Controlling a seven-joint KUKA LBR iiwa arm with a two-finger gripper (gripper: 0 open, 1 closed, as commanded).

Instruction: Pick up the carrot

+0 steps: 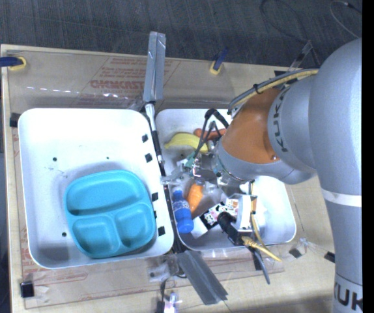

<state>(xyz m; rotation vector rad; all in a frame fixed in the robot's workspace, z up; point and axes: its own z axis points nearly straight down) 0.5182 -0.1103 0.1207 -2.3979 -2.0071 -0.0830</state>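
I see the gripper (199,169) low in the right bin (285,223), but I cannot tell its state. The carrot (195,192) lies just at its 6 o'clock, beside a blue bottle (182,212).

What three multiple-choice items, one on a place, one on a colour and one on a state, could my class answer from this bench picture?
1. Where does the divided tray lie?
A. left bin
B. right bin
C. on the bench beside the bins
2. What colour is the tray?
A. red
B. blue
C. green
3. How does the blue bottle stand?
A. upright
B. lying on its side
C. hanging from the arm

Key: 1 A, the tray rests in the left bin; 2 B, it is light blue; 3 B, the bottle lies flat along the right bin.
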